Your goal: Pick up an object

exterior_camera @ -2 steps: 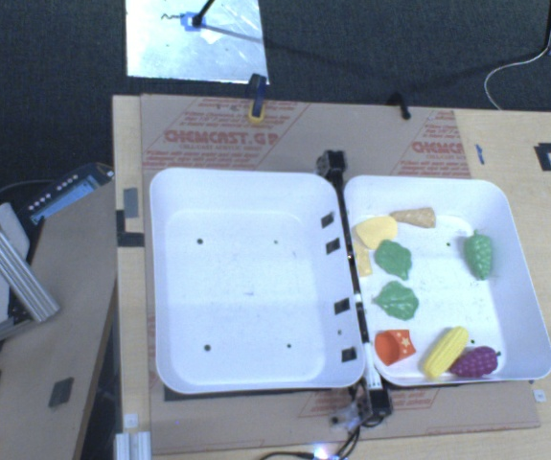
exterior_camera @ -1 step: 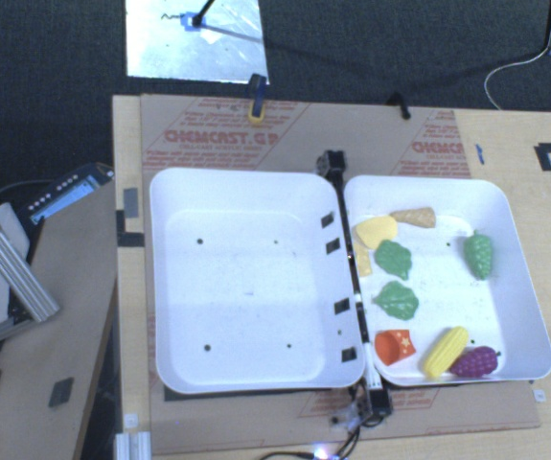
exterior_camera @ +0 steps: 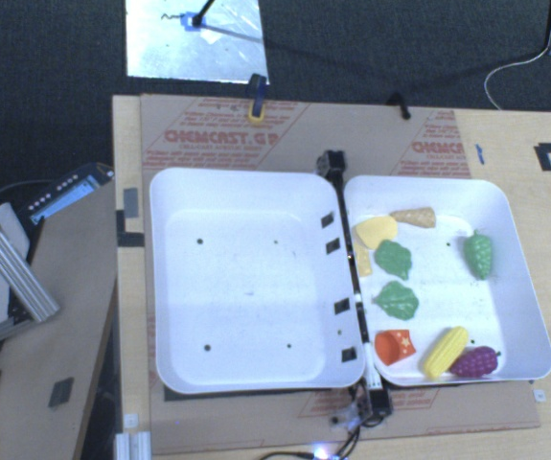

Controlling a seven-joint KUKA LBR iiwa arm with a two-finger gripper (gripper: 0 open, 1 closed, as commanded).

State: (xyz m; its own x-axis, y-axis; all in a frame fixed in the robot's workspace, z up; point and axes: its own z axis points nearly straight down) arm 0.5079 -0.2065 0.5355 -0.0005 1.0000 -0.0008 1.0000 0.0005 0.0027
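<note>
On the bench we see two white bins side by side: left bin [exterior_camera: 246, 286], right bin [exterior_camera: 522, 286] | in the right bin we've got every toy | two leafy greens [exterior_camera: 393, 258] stacked near the divider | yellow corn [exterior_camera: 445, 351] at the near rim, touching purple grapes [exterior_camera: 474, 360] | green fruit [exterior_camera: 479, 254] alone by the right wall | yellow slice [exterior_camera: 375, 230] beside tan piece [exterior_camera: 414, 217] | red piece [exterior_camera: 395, 345] just left of the corn

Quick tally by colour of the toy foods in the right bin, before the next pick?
Green: 3
Yellow: 2
Tan: 1
Red-orange: 1
Purple: 1
Total: 8
</note>
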